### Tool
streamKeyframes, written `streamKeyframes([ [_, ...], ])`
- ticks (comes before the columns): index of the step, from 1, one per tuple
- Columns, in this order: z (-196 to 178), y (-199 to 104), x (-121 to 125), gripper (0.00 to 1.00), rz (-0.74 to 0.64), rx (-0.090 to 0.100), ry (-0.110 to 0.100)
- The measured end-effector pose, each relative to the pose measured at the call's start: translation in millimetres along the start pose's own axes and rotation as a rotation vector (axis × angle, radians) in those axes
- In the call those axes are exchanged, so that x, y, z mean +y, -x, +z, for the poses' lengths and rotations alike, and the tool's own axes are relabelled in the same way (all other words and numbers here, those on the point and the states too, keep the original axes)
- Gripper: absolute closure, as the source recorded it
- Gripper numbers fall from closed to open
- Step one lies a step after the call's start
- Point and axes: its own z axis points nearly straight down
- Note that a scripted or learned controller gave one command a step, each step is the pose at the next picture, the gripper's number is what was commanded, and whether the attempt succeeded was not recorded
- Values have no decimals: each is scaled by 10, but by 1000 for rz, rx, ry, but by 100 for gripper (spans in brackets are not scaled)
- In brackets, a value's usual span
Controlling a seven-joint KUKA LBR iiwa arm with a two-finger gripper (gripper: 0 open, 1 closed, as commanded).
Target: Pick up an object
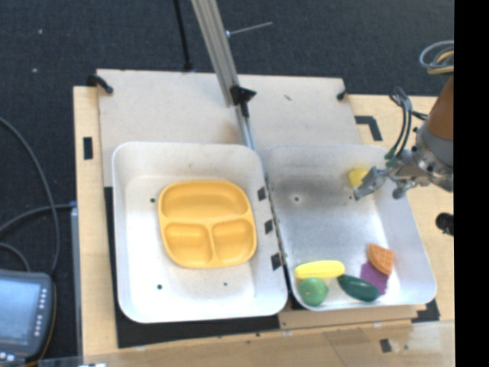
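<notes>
In the right bin [397,228], the small yellow object [357,177] (near the far wall) sits just beside the gripper [372,183], touching or slightly behind its fingers, whose spread I cannot tell.

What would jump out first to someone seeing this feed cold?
Probably the yellow divided tray, alone in the left bin. Next, the cluster along the right bin's near edge: a yellow piece, a green ball, a dark green piece, a purple piece and an orange piece. The pincer hangs beside a small yellow object at the far right.
</notes>
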Motion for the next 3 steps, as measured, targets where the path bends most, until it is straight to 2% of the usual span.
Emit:
streamKeyframes([
  [1, 0, 0, 0, 0, -1, 0, 0],
  [2, 630, 19, 7, 0, 3, 0, -5],
  [3, 1072, 27, 2, 0, 6, -1, -3],
])
